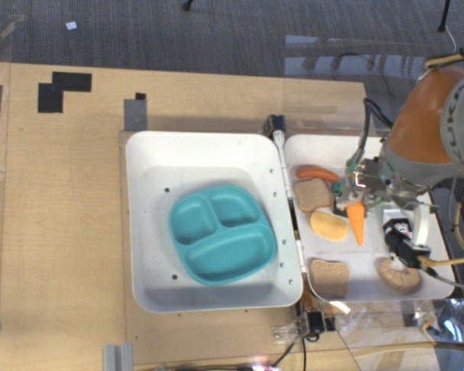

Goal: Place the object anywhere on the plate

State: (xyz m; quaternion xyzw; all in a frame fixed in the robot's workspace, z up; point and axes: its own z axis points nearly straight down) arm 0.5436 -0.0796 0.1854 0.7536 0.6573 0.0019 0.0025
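Gripper [358, 195] low in the right bin [371, 288], over the top of a carrot [356, 221].

On the desk [62, 230] sit 2 white bins. The left bin [151, 284] holds a teal plate [222, 234] with 3 compartments. In the right bin lie the orange carrot, a yellow piece [329, 226] just left of it, a sausage [317, 174], 2 bread slices [312, 195] [329, 277] and a tan piece [398, 275]. Whether the gripper is apart or clamped on the carrot, I cannot tell.
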